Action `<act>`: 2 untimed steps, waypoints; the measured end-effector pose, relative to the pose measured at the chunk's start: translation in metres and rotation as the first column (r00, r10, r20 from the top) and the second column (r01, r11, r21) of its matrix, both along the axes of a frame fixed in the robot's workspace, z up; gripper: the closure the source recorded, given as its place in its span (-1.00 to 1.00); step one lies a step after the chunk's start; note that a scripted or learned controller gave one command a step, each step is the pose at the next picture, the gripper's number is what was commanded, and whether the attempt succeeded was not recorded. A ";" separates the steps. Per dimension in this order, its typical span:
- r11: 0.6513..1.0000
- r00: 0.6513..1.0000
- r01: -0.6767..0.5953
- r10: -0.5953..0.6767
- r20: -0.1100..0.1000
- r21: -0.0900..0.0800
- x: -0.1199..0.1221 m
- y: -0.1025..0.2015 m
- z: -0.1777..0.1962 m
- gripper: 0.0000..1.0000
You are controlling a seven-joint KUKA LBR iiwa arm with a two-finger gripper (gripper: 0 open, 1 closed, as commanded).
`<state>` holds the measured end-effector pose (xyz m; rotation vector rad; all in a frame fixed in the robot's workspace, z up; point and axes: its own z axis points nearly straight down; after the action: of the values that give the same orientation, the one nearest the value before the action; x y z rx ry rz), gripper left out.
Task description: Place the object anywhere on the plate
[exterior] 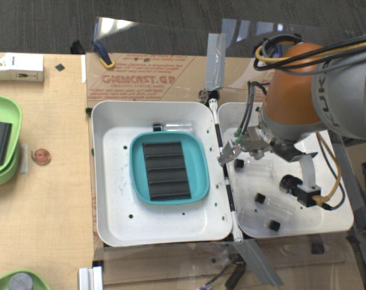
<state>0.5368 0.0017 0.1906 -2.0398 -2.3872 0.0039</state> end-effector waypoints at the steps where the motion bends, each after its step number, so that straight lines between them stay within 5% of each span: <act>1: 1.000 1.000 0.003 -0.003 0.000 -0.001 0.001 -0.002 0.008 1.00; 2: 1.000 1.000 0.004 -0.004 -0.001 -0.001 0.001 -0.002 0.008 -1.00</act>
<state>0.5376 0.0000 0.1989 -2.0445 -2.3837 0.0060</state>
